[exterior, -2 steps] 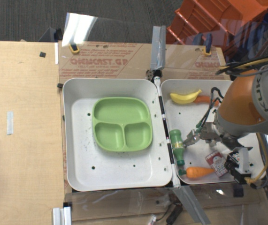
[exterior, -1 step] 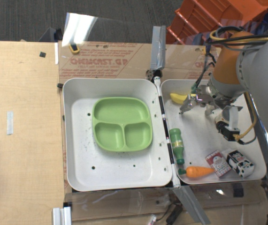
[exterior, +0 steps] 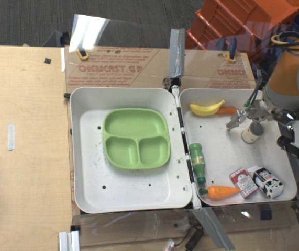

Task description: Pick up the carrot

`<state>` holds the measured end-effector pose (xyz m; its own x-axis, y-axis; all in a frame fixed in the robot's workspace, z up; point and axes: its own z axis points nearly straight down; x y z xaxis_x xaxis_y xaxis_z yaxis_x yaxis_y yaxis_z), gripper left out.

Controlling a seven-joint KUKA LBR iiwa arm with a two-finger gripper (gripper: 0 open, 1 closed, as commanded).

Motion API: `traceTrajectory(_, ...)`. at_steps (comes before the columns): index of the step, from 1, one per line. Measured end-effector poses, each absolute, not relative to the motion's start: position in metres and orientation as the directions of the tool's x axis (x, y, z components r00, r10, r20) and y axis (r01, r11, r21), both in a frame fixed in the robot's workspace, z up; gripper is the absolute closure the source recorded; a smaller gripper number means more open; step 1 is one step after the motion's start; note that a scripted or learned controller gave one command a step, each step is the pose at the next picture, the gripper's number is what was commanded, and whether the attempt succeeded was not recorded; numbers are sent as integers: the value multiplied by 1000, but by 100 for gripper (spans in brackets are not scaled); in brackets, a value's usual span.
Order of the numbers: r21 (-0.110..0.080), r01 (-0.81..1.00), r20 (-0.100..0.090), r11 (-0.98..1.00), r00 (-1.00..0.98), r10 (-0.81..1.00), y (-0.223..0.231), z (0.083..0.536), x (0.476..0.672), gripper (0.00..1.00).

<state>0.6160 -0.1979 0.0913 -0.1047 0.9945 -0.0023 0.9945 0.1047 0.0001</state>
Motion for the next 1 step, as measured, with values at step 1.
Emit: traceTrajectory(1, -7, 998, 13, 61, -61, 998, -215, 90, 500, 0)
